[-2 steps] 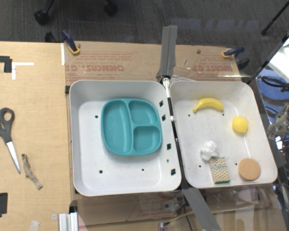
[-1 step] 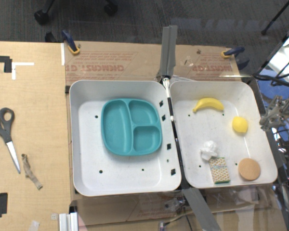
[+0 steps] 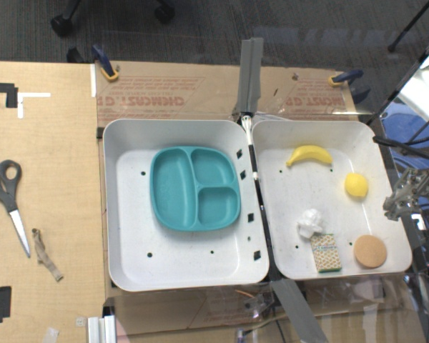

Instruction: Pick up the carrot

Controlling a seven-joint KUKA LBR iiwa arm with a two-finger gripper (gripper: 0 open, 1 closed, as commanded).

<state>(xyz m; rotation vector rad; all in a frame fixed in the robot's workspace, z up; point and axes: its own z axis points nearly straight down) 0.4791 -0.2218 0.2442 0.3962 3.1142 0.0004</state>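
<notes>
Two bins (image 3: 114, 213) | teal plate (image 3: 196, 189) left | banana (image 3: 309, 154), lemon (image 3: 356, 185) right

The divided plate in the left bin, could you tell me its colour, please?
Teal, seen in the camera view: the divided plastic plate.

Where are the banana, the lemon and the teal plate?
banana (image 3: 309, 154): camera view, middle of its curved body.
lemon (image 3: 356, 185): camera view, centre of the fruit.
teal plate (image 3: 173, 184): camera view, floor of its large left compartment.

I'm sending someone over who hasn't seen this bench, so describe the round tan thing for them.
Look in the right bin, at its near right corner. The tan disc lies flat there, beside the patterned packet; it is the only round, flat, brown item.
</notes>
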